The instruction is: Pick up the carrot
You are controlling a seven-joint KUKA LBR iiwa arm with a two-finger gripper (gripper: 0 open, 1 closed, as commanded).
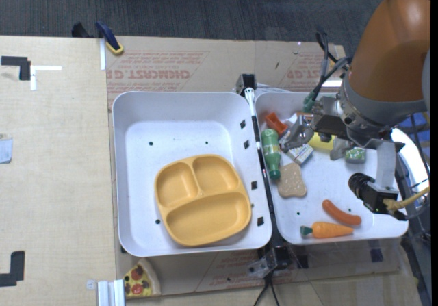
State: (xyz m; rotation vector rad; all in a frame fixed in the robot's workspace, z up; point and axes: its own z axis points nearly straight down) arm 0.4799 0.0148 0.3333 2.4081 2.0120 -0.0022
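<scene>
I see the carrot (328, 230) lying against the right bin's (390, 229) near wall, long axis along that wall with its green tip leftward, while my claw (299, 135) hangs toward the bin's far-left part, its opening unreadable.

Bright even light, soft shadows, glare on right bin (410, 154)
</scene>
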